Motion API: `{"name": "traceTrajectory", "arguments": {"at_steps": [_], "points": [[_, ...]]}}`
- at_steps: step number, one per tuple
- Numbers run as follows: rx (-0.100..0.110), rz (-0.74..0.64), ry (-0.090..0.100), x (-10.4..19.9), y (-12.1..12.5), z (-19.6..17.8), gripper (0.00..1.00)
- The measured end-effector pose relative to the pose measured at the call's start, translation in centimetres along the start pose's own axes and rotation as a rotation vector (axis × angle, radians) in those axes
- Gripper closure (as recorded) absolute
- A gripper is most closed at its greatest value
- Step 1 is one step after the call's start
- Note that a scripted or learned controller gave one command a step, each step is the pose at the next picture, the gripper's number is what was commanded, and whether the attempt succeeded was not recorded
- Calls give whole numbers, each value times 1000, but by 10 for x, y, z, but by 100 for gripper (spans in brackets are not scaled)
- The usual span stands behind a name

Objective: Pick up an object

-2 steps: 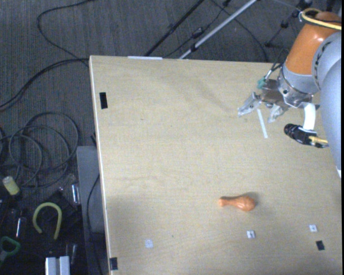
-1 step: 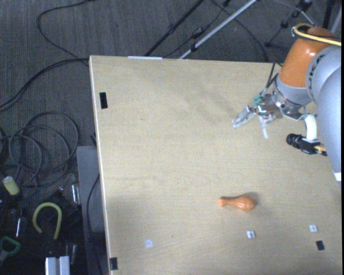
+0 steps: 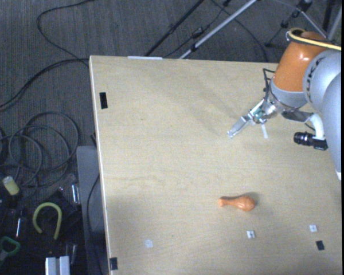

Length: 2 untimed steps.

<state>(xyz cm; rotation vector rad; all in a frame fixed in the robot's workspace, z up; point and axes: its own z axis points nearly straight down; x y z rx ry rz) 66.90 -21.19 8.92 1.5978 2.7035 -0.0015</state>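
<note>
Orange and pear-shaped, the object (image 3: 238, 203) is lying alone on the pale tabletop (image 3: 160, 153) while the tool (image 3: 249, 125), fingers spread and holding nothing, is hanging well apart above it (approach stage, I judge), needing to travel over and descend.

- One tan worktop (image 3: 160, 153) is filling the middle of the view.
- One orange pear-shaped object (image 3: 238, 202) is lying on it.
- One robot arm (image 3: 309, 79) is reaching in, carrying one gripper (image 3: 247, 123).
- Two small black markers are sitting at the worktop's left edge: one up top (image 3: 103, 100), one at the bottom (image 3: 113, 263).
- One more black marker (image 3: 320, 245) is sitting near the bottom right.
- Three small pale tags (image 3: 250, 234) (image 3: 313, 228) (image 3: 148, 244) are lying along the lower part.
- One green hook-shaped item (image 3: 46, 216) is lying on the floor.
</note>
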Motion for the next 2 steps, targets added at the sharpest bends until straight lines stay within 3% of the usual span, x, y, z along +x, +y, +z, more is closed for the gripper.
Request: {"name": "traceTrajectory", "arguments": {"at_steps": [1,2], "points": [[-3,0,-1,0,1,-10,100],[-3,4,1,40,23,-78,100]]}}
